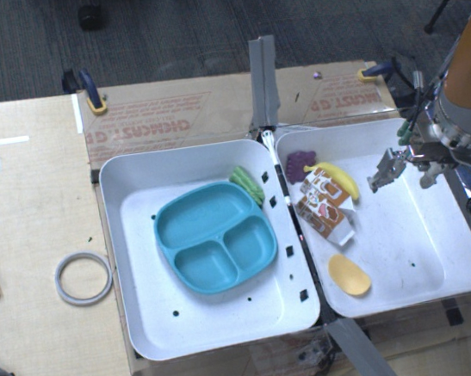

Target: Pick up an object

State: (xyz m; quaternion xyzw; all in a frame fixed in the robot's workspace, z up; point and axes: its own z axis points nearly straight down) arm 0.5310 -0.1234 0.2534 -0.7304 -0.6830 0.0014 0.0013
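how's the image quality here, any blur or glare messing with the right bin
Camera view: lighting is even and soft, with no strong glare on the right bin. The gripper looks slightly smeared and small, so its fingers are hard to read. The banana and snack box are soft but recognizable.

plate [216, 248] in left bin [134, 266] | banana [340, 180] in right bin [420, 261]

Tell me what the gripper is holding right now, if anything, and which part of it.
Nothing. The gripper hangs open above bare floor of the right bin, apart from the banana and the snack packet.
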